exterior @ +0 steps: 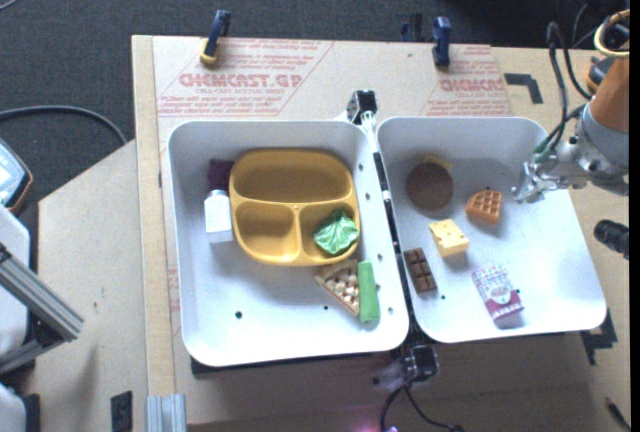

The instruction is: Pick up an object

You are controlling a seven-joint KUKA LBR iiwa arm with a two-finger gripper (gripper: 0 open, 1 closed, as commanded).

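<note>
My gripper hangs at the right bin's right side, just right of the orange waffle. Nothing shows between its fingers. The right bin also holds a round brown cookie, a yellow cheese block, a chocolate bar and a pink-and-white packet.
The left bin bears a yellow divided tray with a green leafy piece in one compartment. Beside the tray lie a white bottle, a dark purple item, a pizza slice and a green stick.
</note>
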